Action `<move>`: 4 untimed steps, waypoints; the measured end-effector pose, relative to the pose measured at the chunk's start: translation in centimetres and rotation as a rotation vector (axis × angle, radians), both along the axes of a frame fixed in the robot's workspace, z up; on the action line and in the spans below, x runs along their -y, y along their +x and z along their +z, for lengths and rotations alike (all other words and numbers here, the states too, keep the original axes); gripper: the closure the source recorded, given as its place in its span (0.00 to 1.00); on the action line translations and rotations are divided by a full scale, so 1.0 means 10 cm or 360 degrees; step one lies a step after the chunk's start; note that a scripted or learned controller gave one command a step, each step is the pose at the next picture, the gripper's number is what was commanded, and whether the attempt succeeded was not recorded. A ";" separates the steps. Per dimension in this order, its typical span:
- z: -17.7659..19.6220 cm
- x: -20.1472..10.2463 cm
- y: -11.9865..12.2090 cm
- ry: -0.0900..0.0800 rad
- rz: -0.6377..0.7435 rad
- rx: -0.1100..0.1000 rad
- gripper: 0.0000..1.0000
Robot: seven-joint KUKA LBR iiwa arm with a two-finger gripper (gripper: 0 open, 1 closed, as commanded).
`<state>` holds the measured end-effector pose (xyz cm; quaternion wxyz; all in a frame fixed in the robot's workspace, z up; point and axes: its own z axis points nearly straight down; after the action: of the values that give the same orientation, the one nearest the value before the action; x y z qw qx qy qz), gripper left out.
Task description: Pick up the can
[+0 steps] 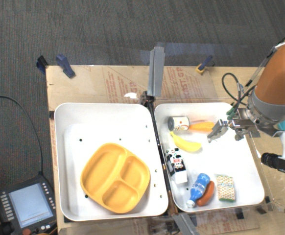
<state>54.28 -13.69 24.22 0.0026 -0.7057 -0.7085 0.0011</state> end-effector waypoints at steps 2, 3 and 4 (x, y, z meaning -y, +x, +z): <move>-0.55 -0.65 0.59 -0.0001 0.0237 0.0006 0.00; -1.56 -0.42 0.66 0.0002 0.0566 0.0004 0.00; -1.47 -0.40 0.66 0.0005 0.0557 0.0001 1.00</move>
<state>60.88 -9.68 9.53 0.0031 -0.5714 -0.8206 0.0002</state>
